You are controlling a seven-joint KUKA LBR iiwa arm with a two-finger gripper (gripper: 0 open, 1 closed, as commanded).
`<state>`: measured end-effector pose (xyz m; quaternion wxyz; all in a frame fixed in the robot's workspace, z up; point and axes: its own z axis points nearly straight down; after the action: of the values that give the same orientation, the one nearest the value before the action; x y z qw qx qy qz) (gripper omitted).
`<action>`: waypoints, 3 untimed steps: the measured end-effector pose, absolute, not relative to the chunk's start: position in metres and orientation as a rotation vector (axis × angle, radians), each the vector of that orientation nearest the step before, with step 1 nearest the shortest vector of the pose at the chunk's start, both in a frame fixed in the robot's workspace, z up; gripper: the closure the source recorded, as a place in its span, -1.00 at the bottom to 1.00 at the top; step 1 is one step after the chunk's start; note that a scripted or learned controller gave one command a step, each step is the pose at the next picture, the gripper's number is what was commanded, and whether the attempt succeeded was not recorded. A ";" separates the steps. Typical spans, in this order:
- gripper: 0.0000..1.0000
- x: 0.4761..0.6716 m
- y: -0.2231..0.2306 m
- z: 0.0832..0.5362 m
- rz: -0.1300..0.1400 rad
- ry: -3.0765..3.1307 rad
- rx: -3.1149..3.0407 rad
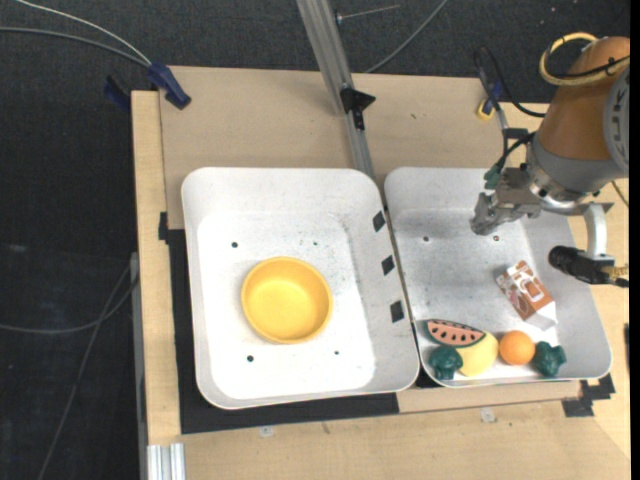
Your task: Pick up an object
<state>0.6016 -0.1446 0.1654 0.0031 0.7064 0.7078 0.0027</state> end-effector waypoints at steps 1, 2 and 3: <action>1.00 0.595 -0.151 0.221 0.009 2.216 2.218; 1.00 0.600 -0.140 0.278 0.011 2.220 2.214; 1.00 0.587 -0.080 0.268 -0.004 2.236 2.224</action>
<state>0.5871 -0.0796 0.2683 -0.0058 0.7052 0.7090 -0.0012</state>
